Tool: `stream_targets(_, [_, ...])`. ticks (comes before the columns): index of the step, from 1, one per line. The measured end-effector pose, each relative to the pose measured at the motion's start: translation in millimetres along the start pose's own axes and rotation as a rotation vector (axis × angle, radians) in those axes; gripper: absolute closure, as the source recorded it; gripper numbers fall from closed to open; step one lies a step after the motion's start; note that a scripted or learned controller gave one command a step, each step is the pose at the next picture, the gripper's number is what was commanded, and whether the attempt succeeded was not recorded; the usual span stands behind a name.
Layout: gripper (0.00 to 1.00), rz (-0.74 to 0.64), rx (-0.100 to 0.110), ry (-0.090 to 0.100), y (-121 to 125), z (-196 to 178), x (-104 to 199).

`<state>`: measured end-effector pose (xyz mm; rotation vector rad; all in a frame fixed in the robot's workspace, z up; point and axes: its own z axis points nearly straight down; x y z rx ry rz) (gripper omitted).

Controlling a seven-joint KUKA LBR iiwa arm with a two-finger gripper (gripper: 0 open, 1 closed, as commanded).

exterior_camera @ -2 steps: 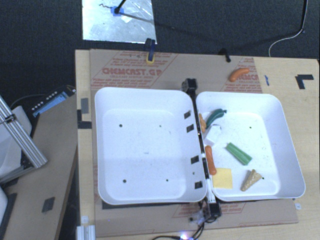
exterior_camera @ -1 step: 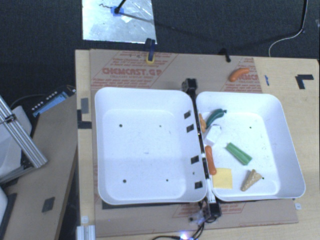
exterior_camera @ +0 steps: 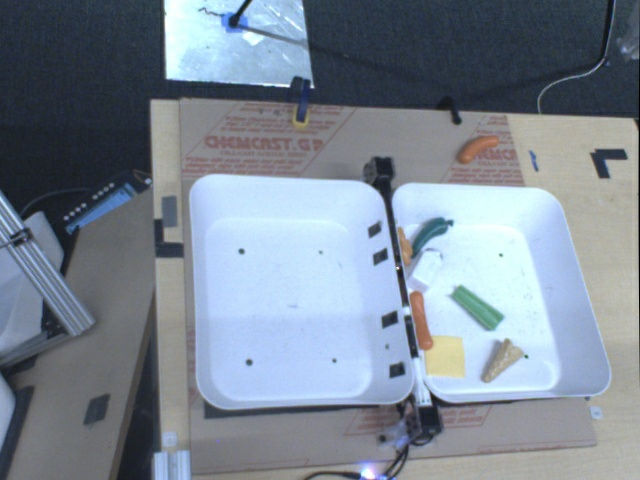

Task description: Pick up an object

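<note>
The right bin holds several small objects. A green block lies near its middle. A dark teal curved piece sits at the upper left, above a small white piece. An orange-red stick runs along the left wall. A yellow square and a tan cone rest near the front.
The left bin stands beside the right one, joined by black clips. An orange sausage-shaped item lies on the cardboard behind the right bin. A yellow and blue clamp sits at the cardboard's far edge.
</note>
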<state>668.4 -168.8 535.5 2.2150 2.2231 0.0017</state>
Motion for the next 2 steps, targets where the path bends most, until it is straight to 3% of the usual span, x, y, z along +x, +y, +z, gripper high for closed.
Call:
stream_targets(1, [1.00,0.000,0.000,0.000,0.1,0.0,17.8])
stream_targets(2, [1.00,0.003,-0.002,-0.001,-0.2,-0.4,-38.8])
